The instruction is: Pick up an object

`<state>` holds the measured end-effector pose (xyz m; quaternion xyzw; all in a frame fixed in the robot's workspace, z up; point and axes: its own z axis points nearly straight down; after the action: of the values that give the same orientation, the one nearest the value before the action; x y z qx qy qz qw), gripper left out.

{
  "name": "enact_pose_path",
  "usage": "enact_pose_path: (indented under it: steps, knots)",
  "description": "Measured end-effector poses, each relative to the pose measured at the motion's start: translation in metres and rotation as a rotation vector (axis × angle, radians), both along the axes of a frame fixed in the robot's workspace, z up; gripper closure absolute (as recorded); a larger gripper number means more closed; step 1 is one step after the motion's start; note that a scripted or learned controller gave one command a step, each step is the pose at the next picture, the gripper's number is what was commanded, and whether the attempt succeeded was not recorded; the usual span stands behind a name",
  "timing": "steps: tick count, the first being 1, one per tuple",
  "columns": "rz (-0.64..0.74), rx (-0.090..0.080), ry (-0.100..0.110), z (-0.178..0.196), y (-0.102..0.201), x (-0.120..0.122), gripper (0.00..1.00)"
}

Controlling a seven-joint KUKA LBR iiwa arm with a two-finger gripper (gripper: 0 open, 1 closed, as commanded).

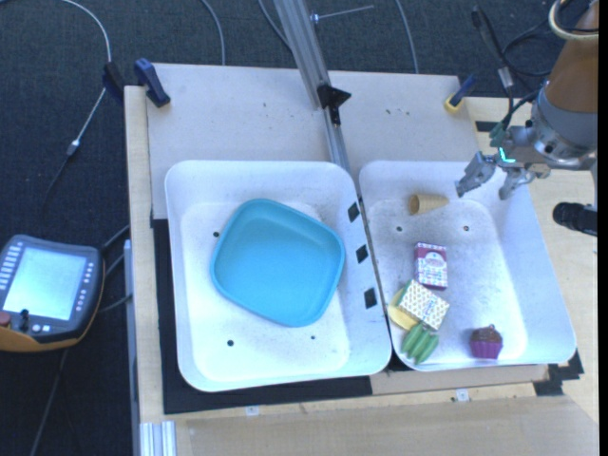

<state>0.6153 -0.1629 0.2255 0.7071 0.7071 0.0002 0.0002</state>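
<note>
gripper (493,180) open, cone (427,202) just beside

One fixed camera looks down (at a slant) on both bins (185,255).

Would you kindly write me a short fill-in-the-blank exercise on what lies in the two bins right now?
1. The blue plate lies in the ____ bin.
2. The gripper hangs over the right bin with ____ between its fingers.
3. The small carton is mostly ____ in colour.
4. Of the bin's items, the one nearest the gripper is the ____.

Missing words: left; nothing; red; cone
</note>
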Motion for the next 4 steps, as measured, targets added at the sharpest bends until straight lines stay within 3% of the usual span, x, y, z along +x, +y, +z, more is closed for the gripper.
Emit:
enact_pose_path:
  steps: [1, 3, 4]
  knots:
    - [0.0, 0.0, 0.0, 0.0, 0.0, 0.0, 0.0]
    - [0.0, 0.001, 0.005, -0.103, 0.019, 0.006, 0.0]
    - [0.0, 0.0, 0.002, -0.131, 0.019, 0.005, 0.0]
